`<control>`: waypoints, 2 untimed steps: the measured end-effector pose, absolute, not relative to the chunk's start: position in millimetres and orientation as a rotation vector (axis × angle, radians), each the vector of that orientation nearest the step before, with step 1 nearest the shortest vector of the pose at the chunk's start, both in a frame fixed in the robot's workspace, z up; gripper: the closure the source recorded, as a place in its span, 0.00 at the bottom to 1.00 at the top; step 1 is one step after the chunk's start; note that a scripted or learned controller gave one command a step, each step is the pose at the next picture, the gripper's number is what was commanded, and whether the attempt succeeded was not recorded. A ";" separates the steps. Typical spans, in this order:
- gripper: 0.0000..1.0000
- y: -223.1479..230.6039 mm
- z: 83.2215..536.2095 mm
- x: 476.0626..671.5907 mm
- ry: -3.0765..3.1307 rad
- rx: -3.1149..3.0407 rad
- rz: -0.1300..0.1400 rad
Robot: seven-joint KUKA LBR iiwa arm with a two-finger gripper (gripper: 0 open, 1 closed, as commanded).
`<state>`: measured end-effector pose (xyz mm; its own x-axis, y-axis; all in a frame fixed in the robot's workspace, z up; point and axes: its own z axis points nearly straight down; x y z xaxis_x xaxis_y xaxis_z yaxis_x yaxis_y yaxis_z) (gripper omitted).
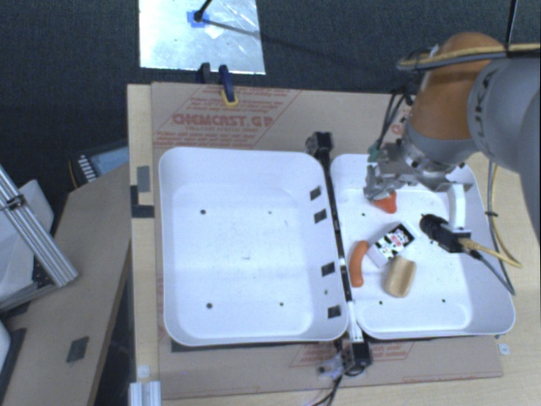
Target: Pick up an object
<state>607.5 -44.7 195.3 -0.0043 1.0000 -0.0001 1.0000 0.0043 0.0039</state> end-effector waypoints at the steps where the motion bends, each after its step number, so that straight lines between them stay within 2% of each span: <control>1: 1.00 21.6 284.0 625.2 2.228 2.206 0.013; 2: 1.00 79.5 299.4 650.6 2.231 2.209 0.011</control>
